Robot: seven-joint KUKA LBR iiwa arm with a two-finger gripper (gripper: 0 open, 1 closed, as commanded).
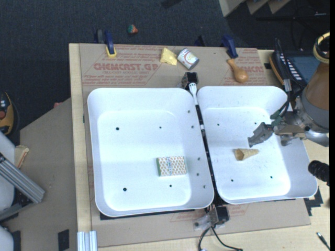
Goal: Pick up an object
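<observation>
Closest to the lens is the front lip of the left bin [152, 209], and just up from it sits a little patterned packet [171, 166], lying flat on the white floor. That one is way off to the claw's left, across the divider between the two bins, so I wouldn't bet on it being the target.

The likelier pick is the small tan cone-shaped piece [246, 153] in the right bin [246, 196]. It lies on its side, just below and a touch left of the claw [260, 135], near it but not touching. My guess is it's light and fairly stiff, maybe a bit crumbly like a wafer, so it could skid or roll on that slick bin floor if nudged. I'd grab across the fatter end, where the fingers get more to bite on, not the pointy tip.

The claw itself hangs over the right bin at a slant, dark fingers aimed down-left. I honestly can't tell whether they're spread or pressed together, too small and dark. Nothing visible between them.

Past the bins, up beyond the claw, there's a yellow wedge [168, 57] and a wooden pear-ish thing [238, 72] on the board.
</observation>
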